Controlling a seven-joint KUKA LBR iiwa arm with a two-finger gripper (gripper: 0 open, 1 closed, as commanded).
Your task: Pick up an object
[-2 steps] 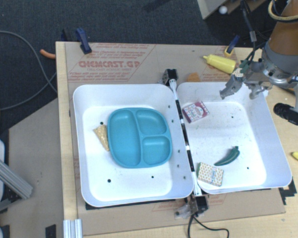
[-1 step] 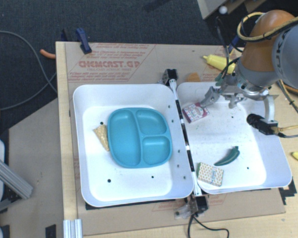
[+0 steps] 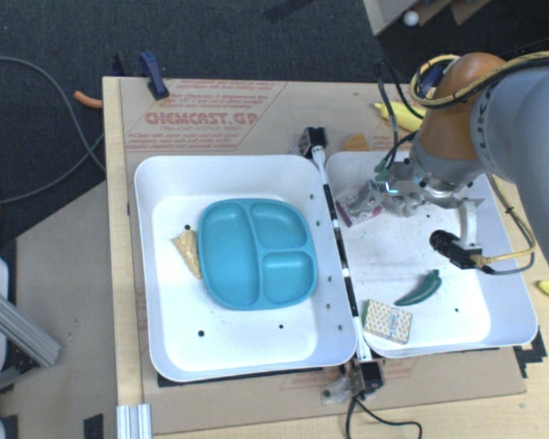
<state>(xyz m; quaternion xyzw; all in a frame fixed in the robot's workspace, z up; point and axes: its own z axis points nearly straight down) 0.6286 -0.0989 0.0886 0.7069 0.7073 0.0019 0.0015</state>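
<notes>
Now | left bin [image 3: 156, 245]: blue tray [image 3: 256, 252], wedge at its 9 o'clock | right bin [image 3: 503, 318]: patterned packet [image 3: 387, 321] 7 o'clock, green pepper [image 3: 419, 289] centre, unheld | tool [image 3: 384, 193] 11 o'clock, grip state unreadable | advice: centre above pepper, descend straight.

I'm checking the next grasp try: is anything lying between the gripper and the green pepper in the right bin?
Nothing visible blocks it. The gripper sits near the upper left of the right bin; the green pepper lies lower, toward the bin's middle, with bare floor between. The patterned packet lies lower still, off that line.
</notes>
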